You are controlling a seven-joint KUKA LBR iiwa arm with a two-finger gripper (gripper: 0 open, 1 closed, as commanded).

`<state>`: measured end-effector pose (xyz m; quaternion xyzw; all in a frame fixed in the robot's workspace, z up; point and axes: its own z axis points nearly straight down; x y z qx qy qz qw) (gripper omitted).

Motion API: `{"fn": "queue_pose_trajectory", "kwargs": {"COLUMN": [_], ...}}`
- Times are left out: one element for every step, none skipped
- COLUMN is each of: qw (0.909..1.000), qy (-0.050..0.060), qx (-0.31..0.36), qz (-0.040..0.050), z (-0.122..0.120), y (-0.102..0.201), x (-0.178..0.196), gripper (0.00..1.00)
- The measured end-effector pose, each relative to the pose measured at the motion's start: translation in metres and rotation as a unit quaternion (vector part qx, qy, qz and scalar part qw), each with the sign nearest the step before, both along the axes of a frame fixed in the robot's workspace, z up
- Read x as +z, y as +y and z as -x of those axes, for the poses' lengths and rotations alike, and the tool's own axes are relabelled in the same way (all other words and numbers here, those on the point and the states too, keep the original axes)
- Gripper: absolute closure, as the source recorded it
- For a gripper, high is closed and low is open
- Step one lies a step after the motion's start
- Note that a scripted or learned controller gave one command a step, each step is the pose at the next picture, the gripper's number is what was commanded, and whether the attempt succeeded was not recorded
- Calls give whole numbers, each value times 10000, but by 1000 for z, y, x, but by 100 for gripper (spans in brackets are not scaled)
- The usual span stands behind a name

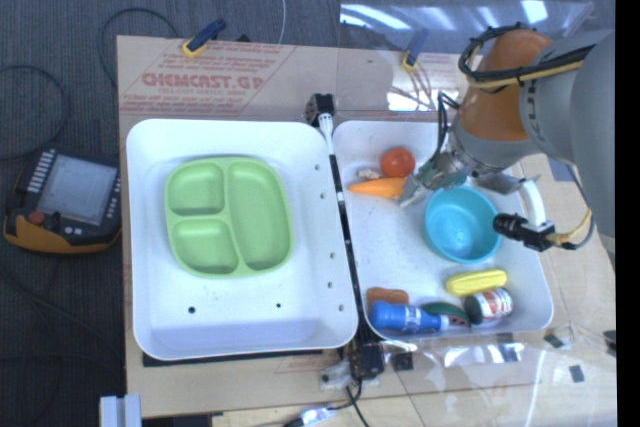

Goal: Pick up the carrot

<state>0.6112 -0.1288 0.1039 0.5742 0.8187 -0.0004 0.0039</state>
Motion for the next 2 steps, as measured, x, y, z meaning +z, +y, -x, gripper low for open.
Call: {"fn": "queue_pose_trajectory", "kwargs": {"qw": [9844, 9846], "qy": [-48, -50], "qx": [-1758, -1745], "qz": [6, -11], "z": [4, 3], "y": [24, 27], "x": [-11, -13], "gripper": [100, 0]}}
